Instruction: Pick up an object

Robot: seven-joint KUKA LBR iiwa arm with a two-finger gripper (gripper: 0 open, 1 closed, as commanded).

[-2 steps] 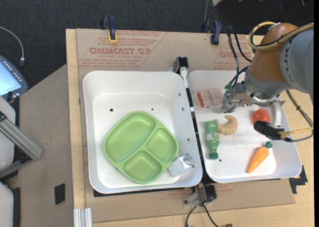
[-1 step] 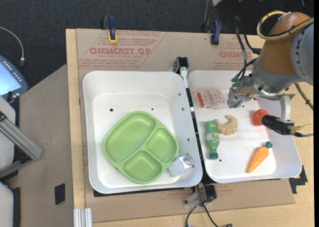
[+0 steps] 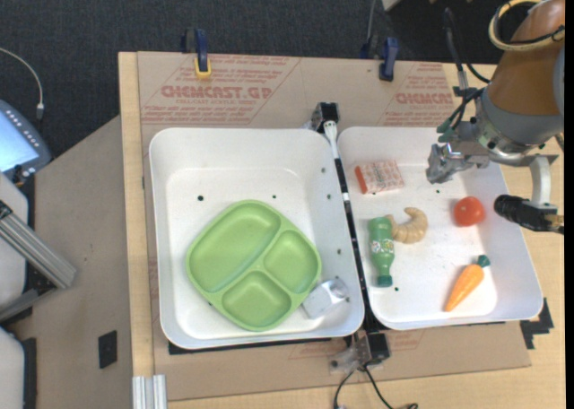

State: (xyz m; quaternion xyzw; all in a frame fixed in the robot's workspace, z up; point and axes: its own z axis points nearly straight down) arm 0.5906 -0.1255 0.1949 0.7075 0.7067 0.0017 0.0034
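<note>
The camera looks down at a slant on a bench topped with a brown cardboard sheet [image 3: 269, 84] printed in red letters and held at its far edge by two blue clamps [image 3: 199, 50]. Around the bench lies dark grey carpet [image 3: 90, 4], with a pale metal frame at the left edge of the view. Two shallow white bins sit side by side, their inner rims touching.

The left bin [image 3: 170, 219] is smooth plastic with rounded corners. In it lies a green divided plate [image 3: 254, 264] with three compartments, turned at an angle. Just beside the plate's near right corner rests a small crumpled silvery piece [image 3: 325, 298].

The right bin [image 3: 511, 300] holds the small things. A green bottle [image 3: 381, 250] lies on its side near the inner rim, its long axis running from far to near, with the darker cap end nearest the camera. Touching its far end is a tan curved croissant [image 3: 413, 225]. Farther back lies a flat packet [image 3: 379, 176] with red print. A round red tomato [image 3: 468, 211] sits to the right. An orange carrot [image 3: 466, 285] lies toward the near right, long axis on a diagonal: green top up and right, point down and left.

The grey arm [image 3: 525, 66] with its orange band comes in from the right. The gripper [image 3: 441, 165] hangs over the far part of the right bin, between the packet and the tomato, with nothing seen between its fingers; whether they are spread or pressed together cannot be told.
</note>
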